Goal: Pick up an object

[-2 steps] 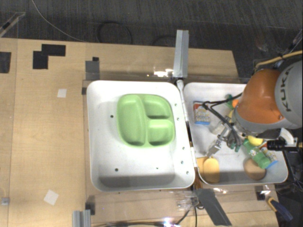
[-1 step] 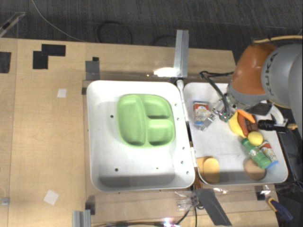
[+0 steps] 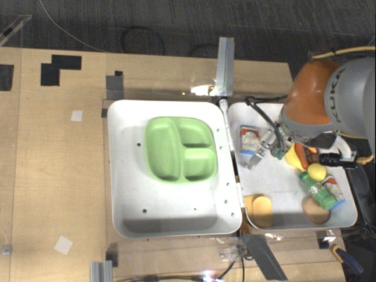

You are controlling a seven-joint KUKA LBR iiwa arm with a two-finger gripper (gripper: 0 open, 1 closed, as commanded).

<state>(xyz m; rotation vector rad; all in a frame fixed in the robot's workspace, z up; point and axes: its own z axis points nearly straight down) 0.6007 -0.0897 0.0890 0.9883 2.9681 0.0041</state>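
Nearest to us, at the desk's front edge, sits the right white bin (image 3: 352, 219), and against its front wall lies a round orange-yellow fruit (image 3: 259, 207). At that bin's front right corner we see a brown rounded object (image 3: 315, 210) touching a green bottle (image 3: 322, 191), whose long axis runs from back-left to front-right, label end toward the corner. Just behind the bottle rests a yellow lemon (image 3: 316, 171), beside an orange carrot-like piece (image 3: 301, 154). Near the wall shared with the other bin lies a small snack packet (image 3: 250, 140), its long axis running back to front. The left white bin (image 3: 126, 157) holds a green divided tray (image 3: 180, 148). The grey arm (image 3: 341, 98) reaches in from the right, and its pincer (image 3: 263, 150) hangs low just beside the packet; we cannot tell its state. We judge the packet the likely target: the pincer should close across the packet's short width and come down squarely, keeping off the bin wall.
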